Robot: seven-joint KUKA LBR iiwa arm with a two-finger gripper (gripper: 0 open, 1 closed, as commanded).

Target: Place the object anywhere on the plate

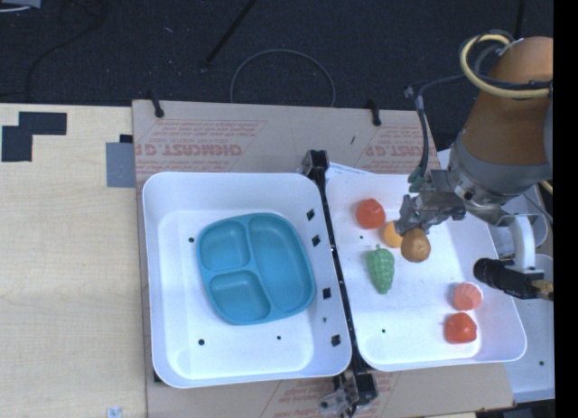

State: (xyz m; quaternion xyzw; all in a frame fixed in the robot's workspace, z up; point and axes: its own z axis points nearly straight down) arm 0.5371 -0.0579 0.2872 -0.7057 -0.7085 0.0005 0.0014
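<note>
A blue divided plate (255,267) lies in the left white bin (172,344). The right bin (506,348) holds several toy foods. My gripper (413,224) hangs low over its upper middle, right above a small orange piece (392,235) and a brown potato-like piece (416,247). The gripper partly covers both of these. A red round piece (369,213) sits just left of the gripper. A green bumpy piece (380,269) lies below it.
A pink-red piece (467,296) and a red piece (460,327) rest in the right bin's lower right. A black divider (330,263) runs between the two bins. Cardboard lies under both bins.
</note>
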